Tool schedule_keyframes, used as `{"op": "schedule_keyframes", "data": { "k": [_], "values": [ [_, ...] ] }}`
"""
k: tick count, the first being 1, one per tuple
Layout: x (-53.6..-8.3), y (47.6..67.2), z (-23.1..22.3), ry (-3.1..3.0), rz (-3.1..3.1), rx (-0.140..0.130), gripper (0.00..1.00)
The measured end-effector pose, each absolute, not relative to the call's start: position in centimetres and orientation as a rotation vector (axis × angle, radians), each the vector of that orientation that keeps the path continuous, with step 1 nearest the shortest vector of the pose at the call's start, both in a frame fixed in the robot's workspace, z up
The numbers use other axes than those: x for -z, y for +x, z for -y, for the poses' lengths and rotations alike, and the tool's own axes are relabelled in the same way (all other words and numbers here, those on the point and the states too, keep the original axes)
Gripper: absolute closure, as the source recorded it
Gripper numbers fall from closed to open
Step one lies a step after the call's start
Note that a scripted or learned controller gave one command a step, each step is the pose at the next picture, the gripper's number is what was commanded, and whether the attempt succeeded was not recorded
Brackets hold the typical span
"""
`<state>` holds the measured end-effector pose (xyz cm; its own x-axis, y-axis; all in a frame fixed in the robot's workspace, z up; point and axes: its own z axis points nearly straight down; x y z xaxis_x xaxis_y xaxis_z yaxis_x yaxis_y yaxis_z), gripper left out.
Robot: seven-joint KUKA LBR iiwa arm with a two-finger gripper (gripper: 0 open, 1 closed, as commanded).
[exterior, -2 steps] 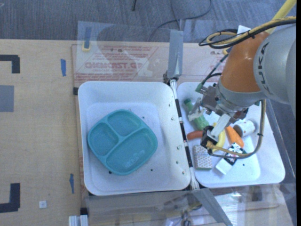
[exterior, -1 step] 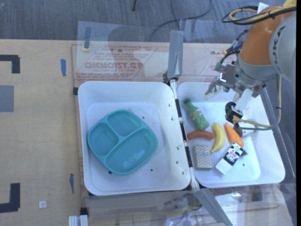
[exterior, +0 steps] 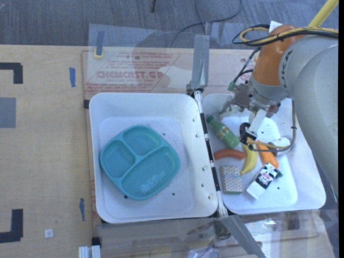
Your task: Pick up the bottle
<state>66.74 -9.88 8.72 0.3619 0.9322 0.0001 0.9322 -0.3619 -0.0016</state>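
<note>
Though flat, bottle (exterior: 223,133) diagonal, cap up-left

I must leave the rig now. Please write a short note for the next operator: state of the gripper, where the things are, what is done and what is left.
Gripper: low over the right bin, near its back; nothing seen between its fingers.
Green bottle: lying in the right bin beside the divider, left of the gripper, next to a banana and a carrot.
Left bin: holds a teal divided plate.
Done: bottle not lifted.
Left: grasp and lift it.
</note>
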Motion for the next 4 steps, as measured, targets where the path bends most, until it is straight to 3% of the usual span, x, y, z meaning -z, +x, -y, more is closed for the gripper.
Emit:
{"op": "schedule_keyframes", "data": {
  "k": [1, 2, 3, 4],
  "values": [
    [-8.8, 61.3, 9.2, -2.987, 0.975, 0.006, 0.00],
    [-8.7, 65.6, 10.0, -3.057, 0.723, -0.004, 0.00],
    [-18.5, 65.5, 8.4, -3.100, 0.506, -0.002, 0.00],
    [-18.5, 64.6, -0.9, -3.081, 0.599, -0.003, 0.00]
  ]
}}
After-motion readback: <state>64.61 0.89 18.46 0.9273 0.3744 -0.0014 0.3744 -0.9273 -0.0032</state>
